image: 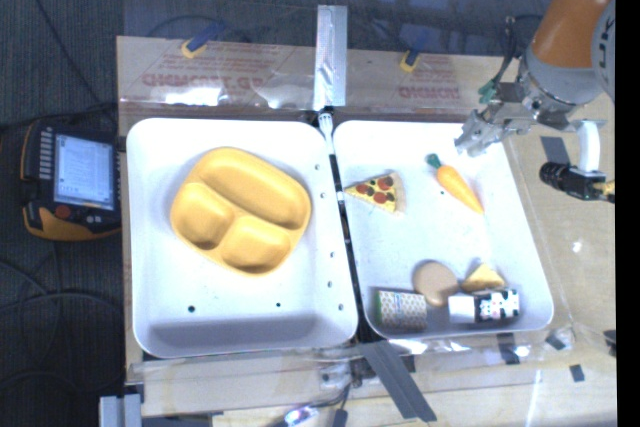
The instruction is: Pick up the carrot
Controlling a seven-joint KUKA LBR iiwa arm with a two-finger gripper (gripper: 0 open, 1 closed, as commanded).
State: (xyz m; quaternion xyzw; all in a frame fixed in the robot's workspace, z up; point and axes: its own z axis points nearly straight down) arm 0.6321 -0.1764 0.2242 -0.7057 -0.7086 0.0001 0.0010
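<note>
The gripper (478, 139) hovers just above the carrot (459, 186) in the right bin (530, 245); finger state can't be told.

An orange carrot (459, 186) with a green top and a yellow tray (240, 209) are shown in white bins (160, 315).

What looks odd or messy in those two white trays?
Nothing looks spilled or broken. The carrot lies loose in the right bin near a pizza slice; the left bin holds a yellow divided plate.
</note>
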